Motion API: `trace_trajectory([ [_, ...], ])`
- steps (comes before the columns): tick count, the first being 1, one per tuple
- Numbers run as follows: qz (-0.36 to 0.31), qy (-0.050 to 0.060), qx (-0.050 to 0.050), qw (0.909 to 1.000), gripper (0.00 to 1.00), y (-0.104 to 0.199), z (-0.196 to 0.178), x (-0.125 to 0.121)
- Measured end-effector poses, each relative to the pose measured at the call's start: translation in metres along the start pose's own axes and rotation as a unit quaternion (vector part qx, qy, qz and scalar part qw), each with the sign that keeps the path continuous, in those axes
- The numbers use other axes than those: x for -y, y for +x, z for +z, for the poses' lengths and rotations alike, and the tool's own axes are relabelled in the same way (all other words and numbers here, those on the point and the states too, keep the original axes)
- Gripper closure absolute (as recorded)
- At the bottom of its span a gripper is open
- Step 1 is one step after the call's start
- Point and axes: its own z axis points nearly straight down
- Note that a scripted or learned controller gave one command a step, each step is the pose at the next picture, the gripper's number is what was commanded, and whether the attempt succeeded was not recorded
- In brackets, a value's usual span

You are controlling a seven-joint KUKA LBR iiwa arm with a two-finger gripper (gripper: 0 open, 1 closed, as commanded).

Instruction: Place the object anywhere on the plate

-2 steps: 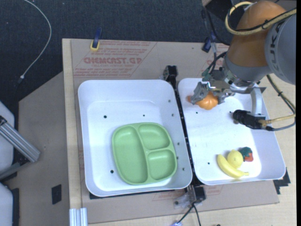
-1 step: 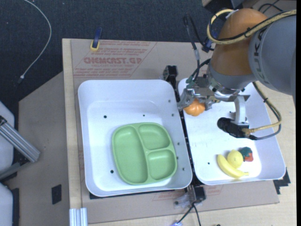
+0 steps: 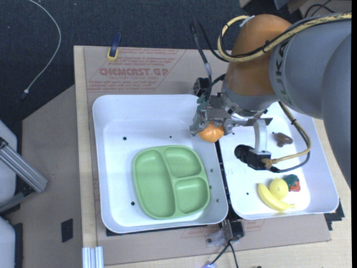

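Green plate (image 3: pixel 152 184) (one even shade), orange object (image 3: pixel 210 133), yellow banana (image 3: pixel 273 197), white bins (image 3: pixel 111 149)

The orange fruit (image 3: pixel 211 133) is off the green plate (image 3: pixel 146 172).

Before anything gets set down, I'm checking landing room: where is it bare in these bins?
All three compartments of the green plate are bare, as is the left bin's floor behind it. Crowded: the right bin's near corner around the banana, and the divide where the gripper is at the orange object.
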Motion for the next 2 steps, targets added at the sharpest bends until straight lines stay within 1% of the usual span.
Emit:
trace_trajectory([
  [1,0.000,0.000,0.000,1.0000,1.00,0.0427,-0.0019,0.0138],
  [2,0.002,0.000,0.001,1.0000,0.00,0.0399,-0.0018,0.0132],
])
